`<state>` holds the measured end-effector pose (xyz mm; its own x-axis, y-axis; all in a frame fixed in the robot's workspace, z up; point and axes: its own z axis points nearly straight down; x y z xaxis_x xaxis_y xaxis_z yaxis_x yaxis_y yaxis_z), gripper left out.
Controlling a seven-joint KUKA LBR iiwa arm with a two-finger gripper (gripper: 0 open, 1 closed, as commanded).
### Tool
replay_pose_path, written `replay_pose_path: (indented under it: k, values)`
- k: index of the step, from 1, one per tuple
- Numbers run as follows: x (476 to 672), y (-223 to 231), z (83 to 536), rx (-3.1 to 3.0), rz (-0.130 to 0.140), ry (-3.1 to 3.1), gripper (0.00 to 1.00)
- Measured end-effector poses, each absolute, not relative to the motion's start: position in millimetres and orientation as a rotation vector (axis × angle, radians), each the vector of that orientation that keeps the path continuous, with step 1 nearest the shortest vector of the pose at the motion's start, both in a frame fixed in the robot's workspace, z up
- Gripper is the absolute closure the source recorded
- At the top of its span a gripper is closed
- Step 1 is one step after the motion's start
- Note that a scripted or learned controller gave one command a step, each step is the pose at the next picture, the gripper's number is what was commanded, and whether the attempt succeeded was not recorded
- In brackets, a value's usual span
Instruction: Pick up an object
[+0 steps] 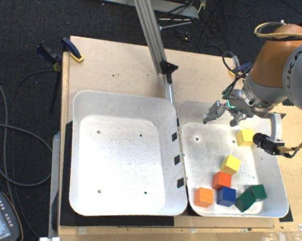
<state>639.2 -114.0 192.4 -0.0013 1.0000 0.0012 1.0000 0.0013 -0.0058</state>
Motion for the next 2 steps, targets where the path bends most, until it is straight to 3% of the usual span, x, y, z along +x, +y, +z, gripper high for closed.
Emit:
replay_pose_path:
  k: [1,2]
  values:
    - [640.4,-114,195,-2.219,0.000,-2.223,0.00]
    - [643.0,-115,132,-2.218,0.007,-2.218,0.00]
